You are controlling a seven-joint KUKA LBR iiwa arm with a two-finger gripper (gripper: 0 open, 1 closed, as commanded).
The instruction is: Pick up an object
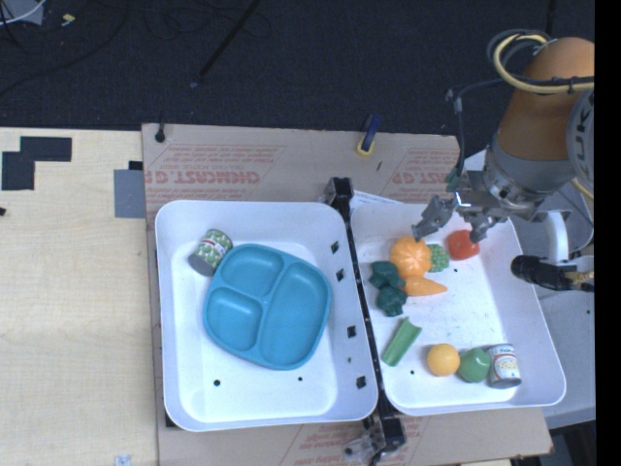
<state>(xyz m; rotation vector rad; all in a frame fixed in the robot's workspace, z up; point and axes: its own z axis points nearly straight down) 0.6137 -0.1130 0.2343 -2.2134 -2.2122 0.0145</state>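
The left white bin (pixel 184 377) holds the biggest item, a blue divided plate (pixel 267 304) with three compartments, lying a little tilted toward the bin's middle. Touching the plate's upper left edge is a small can (pixel 210 251) on its side, with a green label.

The right white bin (pixel 529 357) carries the toy food. The grey arm (pixel 548 115), orange above the wrist, reaches in over the bin's upper right corner, and its gripper (pixel 456 223) hangs above the upper part of the bin with its two fingers spread apart and nothing between them. One finger ends near the orange fruit (pixel 411 257); the other sits just above a red tomato-like piece (pixel 463 247) (whether it touches the piece cannot be told).

Beside the orange fruit lie a pale green leafy piece (pixel 439 257), a carrot (pixel 426 286) and dark green broccoli (pixel 388 286), all clustered closely. Lower down, a green cucumber (pixel 401 342) lies slanted near the divider. Along the bottom edge sit a yellow lemon (pixel 443 359), a green round fruit (pixel 474 365) and a second small can (pixel 504 365), side by side and touching.
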